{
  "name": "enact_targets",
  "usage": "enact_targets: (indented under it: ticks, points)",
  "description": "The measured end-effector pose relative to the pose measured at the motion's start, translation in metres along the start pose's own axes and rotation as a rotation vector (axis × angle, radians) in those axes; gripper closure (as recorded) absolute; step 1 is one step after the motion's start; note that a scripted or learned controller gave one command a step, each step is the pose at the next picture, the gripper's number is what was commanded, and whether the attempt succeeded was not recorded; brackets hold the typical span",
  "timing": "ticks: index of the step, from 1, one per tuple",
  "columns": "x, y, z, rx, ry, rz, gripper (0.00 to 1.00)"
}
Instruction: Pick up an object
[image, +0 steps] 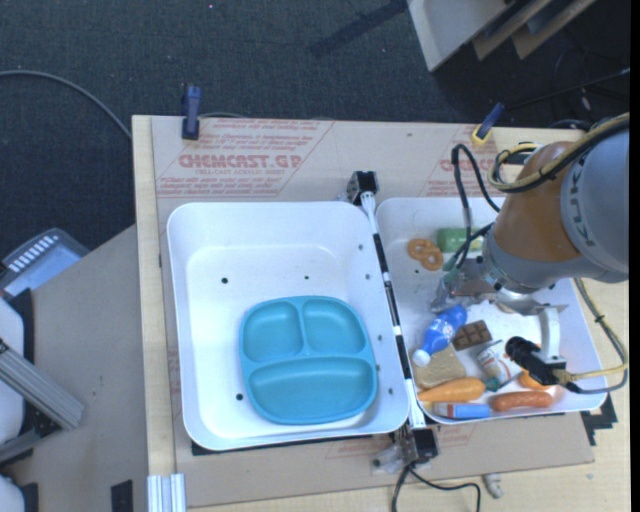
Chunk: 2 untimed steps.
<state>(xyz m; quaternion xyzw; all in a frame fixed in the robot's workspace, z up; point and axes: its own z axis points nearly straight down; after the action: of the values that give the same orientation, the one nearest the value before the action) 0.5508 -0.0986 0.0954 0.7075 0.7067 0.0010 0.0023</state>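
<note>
Smooth blue plastic forms the rounded, three-section plate (308, 358), which is set low in the left bin (200, 240) with bare floor left above it. Small items are crowded into the right bin (400, 215): a pretzel (425, 253), a blue bottle (441, 330), a carrot (455, 390). Beneath the arm (555, 215), the gripper (490, 290) is seen, its opening not discernible.

Two white bins sat side by side. The left bin (200, 250) held a blue divided plate (308, 358). The right bin (400, 215) held a pretzel (425, 253), a blue bottle (441, 331), a carrot (452, 391) and a hot dog (520, 401). The arm (560, 220) hung over this clutter.
</note>
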Motion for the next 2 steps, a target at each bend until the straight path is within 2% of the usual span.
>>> enact_targets:
  ticks: [1, 2]
  points:
    - [0.0521, 0.0697, -0.0899, 0.002, 0.002, -0.002, 1.0]
    - [0.0514, 0.069, -0.0891, 0.004, 0.002, -0.002, 0.0]
